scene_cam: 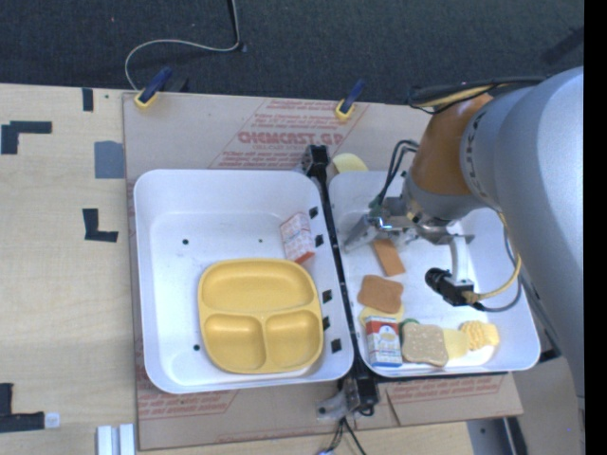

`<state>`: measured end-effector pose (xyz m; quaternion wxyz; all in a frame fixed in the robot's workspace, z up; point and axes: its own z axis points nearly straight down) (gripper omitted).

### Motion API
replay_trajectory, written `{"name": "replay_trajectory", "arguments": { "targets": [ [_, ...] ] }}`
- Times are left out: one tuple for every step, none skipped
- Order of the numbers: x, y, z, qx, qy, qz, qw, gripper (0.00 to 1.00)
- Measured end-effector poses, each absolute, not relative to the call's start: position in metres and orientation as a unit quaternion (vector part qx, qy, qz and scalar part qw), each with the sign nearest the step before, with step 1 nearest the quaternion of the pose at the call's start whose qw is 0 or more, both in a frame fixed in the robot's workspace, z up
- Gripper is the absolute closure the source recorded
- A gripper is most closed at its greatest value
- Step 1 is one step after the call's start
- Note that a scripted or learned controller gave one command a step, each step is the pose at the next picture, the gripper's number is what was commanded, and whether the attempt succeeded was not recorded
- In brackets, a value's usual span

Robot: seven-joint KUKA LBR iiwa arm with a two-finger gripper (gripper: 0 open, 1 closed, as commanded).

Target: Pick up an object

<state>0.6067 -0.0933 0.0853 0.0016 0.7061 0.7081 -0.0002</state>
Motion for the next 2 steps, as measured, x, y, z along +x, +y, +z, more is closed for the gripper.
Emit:
{"name": "replay_trajectory", "arguments": {
  "targets": [
    [0.596, -0.124, 0.086, 0.707, 0.707, 0.0011, 0.001, 0.00],
    [0.577, -0.099, 0.086, 0.706, 0.708, 0.0004, 0.002, 0.00]
  ]
}}
